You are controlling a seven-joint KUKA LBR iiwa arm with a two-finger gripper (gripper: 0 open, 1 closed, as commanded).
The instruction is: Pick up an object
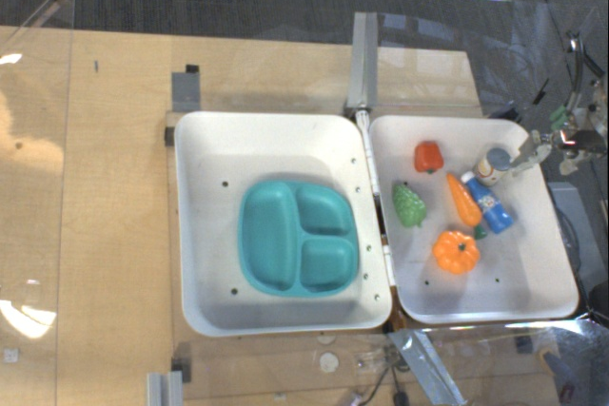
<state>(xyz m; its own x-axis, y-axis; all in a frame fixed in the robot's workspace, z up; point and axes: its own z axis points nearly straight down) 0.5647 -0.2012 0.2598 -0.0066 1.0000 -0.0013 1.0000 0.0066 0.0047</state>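
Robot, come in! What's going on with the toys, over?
Tool at right bin's far right edge, grip unclear. Blue bottle beside it, nothing held. Carrot lies against bottle.

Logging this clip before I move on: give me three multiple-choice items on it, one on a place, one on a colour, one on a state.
1. Where does the teal divided tray lie?
A. left bin
B. right bin
C. on the bench

2. What colour is the small pumpkin?
A. green
B. orange
C. blue

3. How does the blue and white bottle sit?
A. upright
B. hanging over the bin's rim
C. on its side

Answers:
1 A: the tray rests on the floor of the left bin.
2 B: its skin is orange, with a green stem.
3 C: it lies flat beside the carrot.
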